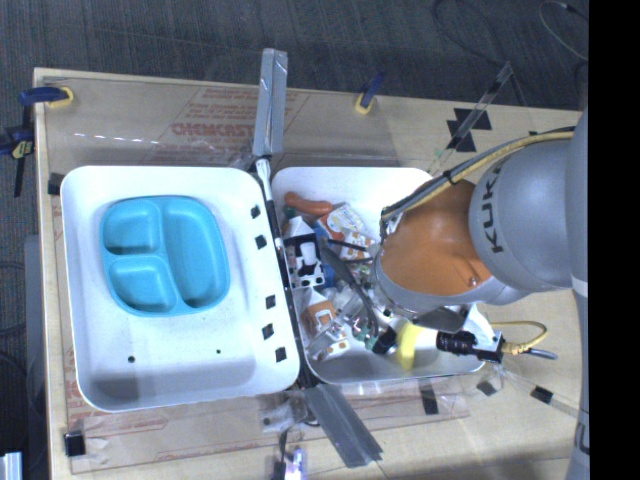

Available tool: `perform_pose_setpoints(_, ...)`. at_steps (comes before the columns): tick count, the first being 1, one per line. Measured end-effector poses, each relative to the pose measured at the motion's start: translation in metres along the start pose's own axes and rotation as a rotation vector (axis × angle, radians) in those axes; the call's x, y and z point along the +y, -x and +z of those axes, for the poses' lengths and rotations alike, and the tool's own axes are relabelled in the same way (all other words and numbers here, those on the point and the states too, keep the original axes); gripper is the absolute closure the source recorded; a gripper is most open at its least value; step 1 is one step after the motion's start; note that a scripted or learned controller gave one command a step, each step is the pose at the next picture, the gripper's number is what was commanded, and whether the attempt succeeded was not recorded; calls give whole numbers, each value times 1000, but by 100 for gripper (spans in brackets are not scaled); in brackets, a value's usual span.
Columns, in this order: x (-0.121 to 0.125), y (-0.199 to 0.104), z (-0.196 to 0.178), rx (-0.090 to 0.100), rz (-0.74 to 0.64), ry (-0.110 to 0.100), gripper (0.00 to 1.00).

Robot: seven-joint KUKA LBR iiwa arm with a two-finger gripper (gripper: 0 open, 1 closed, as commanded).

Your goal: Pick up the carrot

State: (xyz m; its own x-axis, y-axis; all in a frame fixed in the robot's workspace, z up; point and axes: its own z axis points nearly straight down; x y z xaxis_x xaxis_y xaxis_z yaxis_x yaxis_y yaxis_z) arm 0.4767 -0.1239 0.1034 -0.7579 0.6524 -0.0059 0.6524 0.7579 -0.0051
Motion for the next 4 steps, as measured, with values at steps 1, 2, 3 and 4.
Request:
perform_pose_setpoints(1, 2, 1, -10, -1, -2, 3, 100)
perform_pose_setpoints(2, 86, -19, -115, -2, 30, 8, 100)
perform_pose_setpoints(3, 85, -21, -112, 5, 29, 4, 0)
perform_pose_setpoints(4, 27, -23, -124, 9, 119, 2, 0)
